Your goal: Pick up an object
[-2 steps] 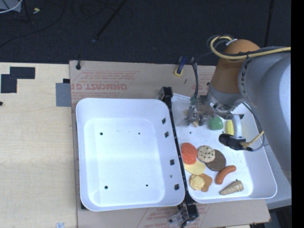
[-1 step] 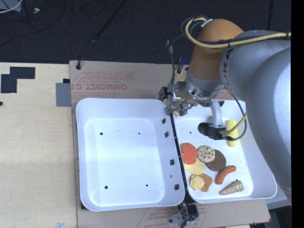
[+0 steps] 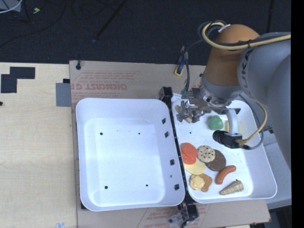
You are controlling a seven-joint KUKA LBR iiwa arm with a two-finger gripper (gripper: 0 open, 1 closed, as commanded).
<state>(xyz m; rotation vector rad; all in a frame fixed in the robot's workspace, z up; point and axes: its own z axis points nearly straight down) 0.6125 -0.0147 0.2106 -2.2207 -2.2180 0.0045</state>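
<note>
Even overhead light, soft shadows, bright white bins, slightly soft focus throughout.

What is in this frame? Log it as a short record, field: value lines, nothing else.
arm: reaches in from the view's right over the right bin
gripper: low at the right bin's far left corner
green object: beside the gripper
toy food: red-orange piece, cookie, sausage, cone, clustered at the near end
left bin: white, holes in its floor
</note>
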